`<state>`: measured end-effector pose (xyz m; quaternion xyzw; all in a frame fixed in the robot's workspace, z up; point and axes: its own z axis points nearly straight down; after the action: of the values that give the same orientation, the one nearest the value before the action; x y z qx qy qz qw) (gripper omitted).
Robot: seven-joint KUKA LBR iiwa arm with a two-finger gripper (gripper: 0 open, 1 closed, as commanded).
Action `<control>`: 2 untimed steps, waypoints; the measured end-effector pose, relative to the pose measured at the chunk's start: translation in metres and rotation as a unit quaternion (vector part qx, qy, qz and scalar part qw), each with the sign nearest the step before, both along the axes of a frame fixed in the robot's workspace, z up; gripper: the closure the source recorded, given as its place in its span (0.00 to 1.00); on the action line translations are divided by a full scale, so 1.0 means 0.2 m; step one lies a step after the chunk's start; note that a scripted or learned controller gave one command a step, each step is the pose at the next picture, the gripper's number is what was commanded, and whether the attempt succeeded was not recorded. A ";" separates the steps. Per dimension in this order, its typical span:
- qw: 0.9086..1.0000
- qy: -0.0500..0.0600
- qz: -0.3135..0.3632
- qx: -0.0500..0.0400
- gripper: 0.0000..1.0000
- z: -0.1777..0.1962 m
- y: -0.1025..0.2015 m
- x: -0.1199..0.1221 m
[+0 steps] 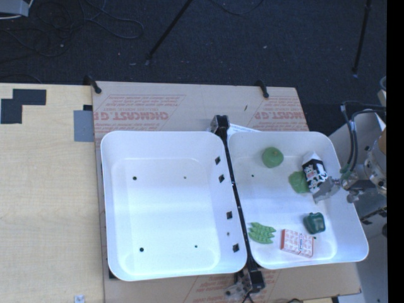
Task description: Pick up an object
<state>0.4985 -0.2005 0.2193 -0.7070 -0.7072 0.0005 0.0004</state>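
Note:
The right bin [341, 242] holds several small objects. A round green piece [273, 157] lies near the back, and a second green piece [297, 182] sits toward the right. Touching that second piece is a black-and-white object [313, 170]. Nearer the front lie a dark green object [314, 222], a light green ridged piece [261, 233] and a red-and-white flat packet [297, 243]. My gripper [326, 189] reaches in over the bin's right wall, low and just right of the black-and-white object and the second green piece.
The left bin [113, 201] stands beside the right one, with a black divider strip [230, 194] between them. Both rest on a cardboard sheet [158, 109] on the wooden bench [44, 201]. Cables and the arm's body [369, 178] crowd the right edge.

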 end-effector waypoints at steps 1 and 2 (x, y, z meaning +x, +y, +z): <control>1.000 0.004 0.004 0.003 0.00 -0.36 0.45 0.10; 1.000 0.000 0.002 0.000 0.00 -0.58 0.31 0.50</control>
<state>0.5988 -0.1389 0.1035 -0.7059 -0.7083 0.0006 0.0000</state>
